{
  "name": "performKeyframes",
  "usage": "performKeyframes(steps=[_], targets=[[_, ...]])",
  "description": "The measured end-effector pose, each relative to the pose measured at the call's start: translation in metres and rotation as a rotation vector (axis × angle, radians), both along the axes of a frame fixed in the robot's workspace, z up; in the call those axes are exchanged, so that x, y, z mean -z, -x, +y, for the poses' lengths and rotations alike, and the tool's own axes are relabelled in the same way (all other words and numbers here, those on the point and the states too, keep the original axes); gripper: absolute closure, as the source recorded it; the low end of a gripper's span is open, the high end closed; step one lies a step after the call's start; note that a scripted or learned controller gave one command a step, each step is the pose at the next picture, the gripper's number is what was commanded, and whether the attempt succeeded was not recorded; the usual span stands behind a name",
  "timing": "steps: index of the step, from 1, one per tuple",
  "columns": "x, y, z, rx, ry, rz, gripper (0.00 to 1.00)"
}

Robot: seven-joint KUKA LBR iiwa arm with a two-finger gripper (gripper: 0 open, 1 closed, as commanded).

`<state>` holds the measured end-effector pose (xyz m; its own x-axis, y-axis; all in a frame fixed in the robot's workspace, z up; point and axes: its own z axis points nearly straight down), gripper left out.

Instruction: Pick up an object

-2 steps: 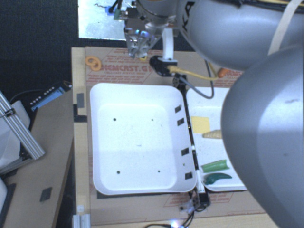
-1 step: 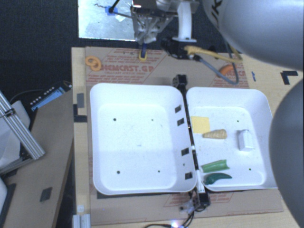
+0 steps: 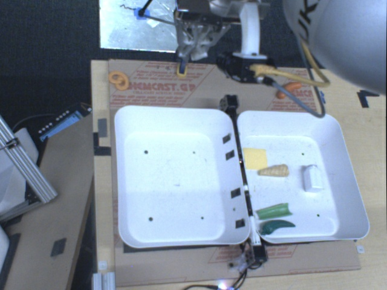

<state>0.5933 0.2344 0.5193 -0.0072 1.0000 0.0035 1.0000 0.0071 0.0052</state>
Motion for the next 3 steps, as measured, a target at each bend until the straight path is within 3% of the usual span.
performKeyframes(steps=[3], targets=[[-0.009,0.108,0.0,0.002,0.003,0.006,1.0]])
